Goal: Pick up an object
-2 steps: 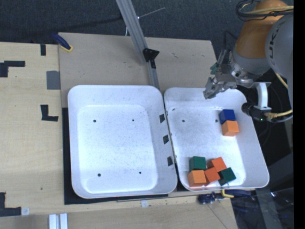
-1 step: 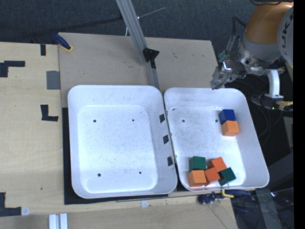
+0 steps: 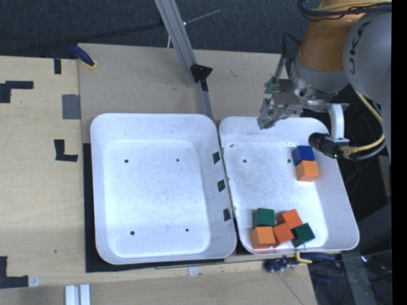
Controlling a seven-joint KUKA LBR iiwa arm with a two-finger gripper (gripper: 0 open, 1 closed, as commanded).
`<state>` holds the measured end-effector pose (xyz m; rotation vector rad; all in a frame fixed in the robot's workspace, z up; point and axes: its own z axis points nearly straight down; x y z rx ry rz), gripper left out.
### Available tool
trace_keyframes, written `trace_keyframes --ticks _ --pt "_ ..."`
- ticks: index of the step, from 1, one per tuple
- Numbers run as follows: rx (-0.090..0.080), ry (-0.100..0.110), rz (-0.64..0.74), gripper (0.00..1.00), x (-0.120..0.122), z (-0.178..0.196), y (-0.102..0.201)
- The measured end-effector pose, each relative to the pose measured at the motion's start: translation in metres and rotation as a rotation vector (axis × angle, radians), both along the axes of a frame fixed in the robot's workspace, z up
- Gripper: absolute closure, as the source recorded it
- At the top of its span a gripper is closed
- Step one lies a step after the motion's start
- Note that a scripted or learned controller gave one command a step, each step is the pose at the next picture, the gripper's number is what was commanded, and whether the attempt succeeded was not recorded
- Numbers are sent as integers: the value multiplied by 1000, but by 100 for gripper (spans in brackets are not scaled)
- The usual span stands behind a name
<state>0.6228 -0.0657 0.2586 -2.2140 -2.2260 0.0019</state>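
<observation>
My gripper (image 3: 267, 120) hangs over the far edge of the right bin (image 3: 273, 176), with nothing visible between its fingers. A blue block (image 3: 303, 153) and an orange block (image 3: 307, 170) sit together against the right side of that bin, below and right of the gripper. In the bin's near corner lie a green block (image 3: 264, 217), an orange block (image 3: 262, 236), another orange block (image 3: 287, 223) and a dark green block (image 3: 303, 234), packed close together.
The left bin (image 3: 156, 186) lies beside the right one. A slanted metal bar (image 3: 181, 37) runs down to the gap between the bins at the far side. A black cable connector (image 3: 321, 145) sticks out over the right bin's far right edge.
</observation>
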Motion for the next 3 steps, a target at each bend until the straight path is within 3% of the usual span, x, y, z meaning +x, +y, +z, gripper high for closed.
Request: trace_keyframes --ticks 3 --pt "0 2 1 100 -43 -34 157"
